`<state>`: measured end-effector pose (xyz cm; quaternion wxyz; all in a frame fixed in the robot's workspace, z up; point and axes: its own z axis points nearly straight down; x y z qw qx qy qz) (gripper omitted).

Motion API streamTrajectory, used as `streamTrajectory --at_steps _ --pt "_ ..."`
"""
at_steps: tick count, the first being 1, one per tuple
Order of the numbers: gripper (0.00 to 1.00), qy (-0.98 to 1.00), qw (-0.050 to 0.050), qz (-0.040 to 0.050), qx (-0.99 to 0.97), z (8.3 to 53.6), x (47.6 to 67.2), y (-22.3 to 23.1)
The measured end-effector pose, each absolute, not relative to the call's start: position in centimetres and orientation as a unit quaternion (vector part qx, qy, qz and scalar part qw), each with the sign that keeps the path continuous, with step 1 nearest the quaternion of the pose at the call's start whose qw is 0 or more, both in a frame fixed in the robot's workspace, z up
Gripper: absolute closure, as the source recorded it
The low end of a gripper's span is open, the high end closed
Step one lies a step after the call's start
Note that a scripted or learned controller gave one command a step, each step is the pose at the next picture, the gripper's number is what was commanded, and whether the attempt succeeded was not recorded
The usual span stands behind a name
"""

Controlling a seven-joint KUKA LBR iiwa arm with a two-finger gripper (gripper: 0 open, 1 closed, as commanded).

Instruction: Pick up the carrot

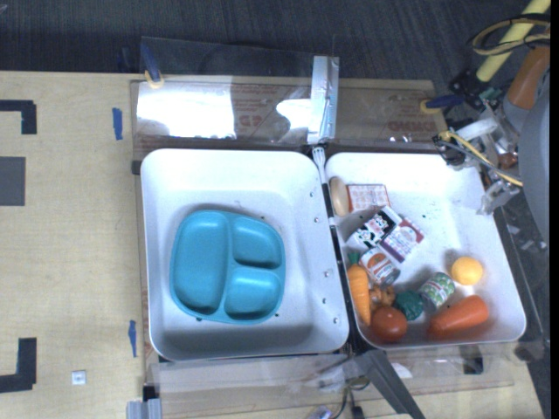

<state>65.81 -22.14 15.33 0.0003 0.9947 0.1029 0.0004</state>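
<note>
Broadly, from biggest to smallest:

1. The bench (pixel 70 234) is pale wood and bears two shallow white bins side by side.
2. The left bin (pixel 166 177) holds a blue divided plate (pixel 229 266), lying flat near the middle.
3. The right bin (pixel 437 177) has a clutter of small things across its middle and its near half.
4. The arm (pixel 528 85) sits at the far right corner of the right bin, trailing yellow cables. The gripper (pixel 491 197) seems to hang over that bin's right rim, well apart from the clutter; whether it is open or closed cannot be told.
5. A red-orange tapered piece (pixel 458 317) lies along the right bin's near wall.
6. The carrot (pixel 358 293), orange and long, lies against the right bin's left wall near the front corner, pointing front to back.
7. A red tomato (pixel 389 323) touches the carrot's near end.
8. A green-labelled can (pixel 437 288) lies tilted between the tomato and a small yellow-orange ball (pixel 467 271).
</note>
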Motion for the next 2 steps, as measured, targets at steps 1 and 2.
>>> streamTrajectory --at_steps 1,2 --pt "1.00 0.106 0.000 -0.0009 0.994 16.3 65.9 -21.9" --pt "1.00 0.113 0.002 0.0046 0.994 27.8 66.2 -22.3"
